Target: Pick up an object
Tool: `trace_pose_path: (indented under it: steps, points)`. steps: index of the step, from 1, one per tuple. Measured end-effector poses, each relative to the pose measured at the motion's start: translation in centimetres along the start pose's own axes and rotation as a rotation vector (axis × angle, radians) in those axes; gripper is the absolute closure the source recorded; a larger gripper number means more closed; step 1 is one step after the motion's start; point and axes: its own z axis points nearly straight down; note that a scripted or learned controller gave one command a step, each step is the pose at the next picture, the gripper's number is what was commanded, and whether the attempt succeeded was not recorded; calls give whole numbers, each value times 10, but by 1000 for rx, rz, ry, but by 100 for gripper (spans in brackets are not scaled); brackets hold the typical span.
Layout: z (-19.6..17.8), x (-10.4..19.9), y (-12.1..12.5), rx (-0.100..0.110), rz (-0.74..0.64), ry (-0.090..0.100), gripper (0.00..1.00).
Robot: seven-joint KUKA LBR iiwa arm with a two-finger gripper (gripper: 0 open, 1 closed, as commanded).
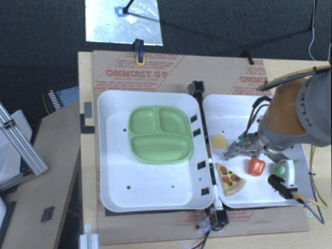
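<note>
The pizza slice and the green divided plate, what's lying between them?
In the camera view, between the pizza slice and the green divided plate lie bare white bin floor and the two bins' adjoining rims with their black clips, no loose object.

Arm (301, 113): cut off at right edge. End effector (233, 150): finger state too blurred to tell. Right bin (228, 105): far-right portion hidden beneath arm.

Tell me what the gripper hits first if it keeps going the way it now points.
The gripper points toward the view's left, low over the right bin. Likely first: the small yellow piece just ahead, though depth is unclear; it may pass beside it.
</note>
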Motion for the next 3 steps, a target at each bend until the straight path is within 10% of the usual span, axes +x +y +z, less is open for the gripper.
trace_pose_path:
  steps: [1, 3]
  points:
    - [-13, 0, 2, -5, -1, -1, 100]
    - [-134, -4, -1, -10, -4, -2, 100]
